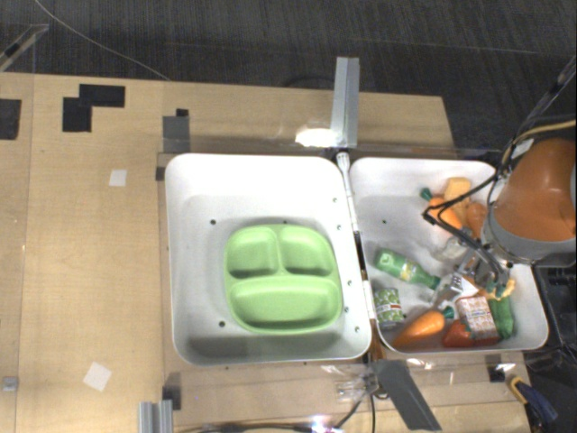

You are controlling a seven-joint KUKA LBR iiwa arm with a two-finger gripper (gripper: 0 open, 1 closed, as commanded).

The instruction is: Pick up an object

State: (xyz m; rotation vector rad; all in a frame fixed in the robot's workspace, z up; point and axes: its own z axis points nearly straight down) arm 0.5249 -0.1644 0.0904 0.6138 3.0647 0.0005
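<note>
Wooden surface carries two white bins. Green divided plate in left bin. Tool low in right bin among cluttered toy food, near carrot and green bottle. Tool state: cannot tell. Step: closing in on pick. Next: secure one item, lift clear.

Toy foods heaped in the right bin: green bottle, carrot, can.

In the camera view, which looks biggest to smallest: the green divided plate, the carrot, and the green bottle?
1. green divided plate, by far the largest.
2. carrot and green bottle look about alike; too close to rank.
</note>
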